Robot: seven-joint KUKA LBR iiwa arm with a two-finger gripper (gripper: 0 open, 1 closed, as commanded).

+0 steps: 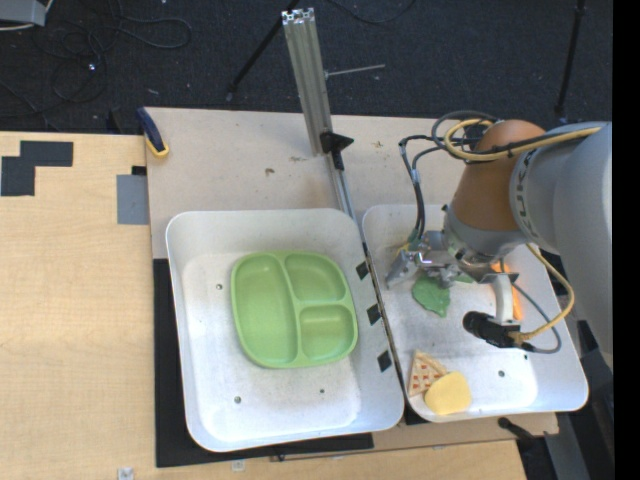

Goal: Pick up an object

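Camera view: the right bin (545,376) is the reference for everything here. The gripper (428,266) hangs low over the far-left part of this bin, the grey arm with its orange band reaching in across the bin's far right side. Whether the gripper is spread or closed cannot be told from this angle, and nothing can be seen clamped in it.

A flat green leaf-like piece (434,298) lies on the bin's floor just below the gripper, left of the bin's middle; whether the two touch is unclear. An orange and white stick (503,293) lies near the bin's middle, right of the green piece. At the bin's near-left corner sit a tan waffle wedge (425,371) and a yellow lump (448,394), touching each other.

The left bin (200,398) butts against the right bin's left wall and holds a green divided plate (293,308). Beyond the right bin's far-left corner a metal post (307,78) rises from the desk (220,158).
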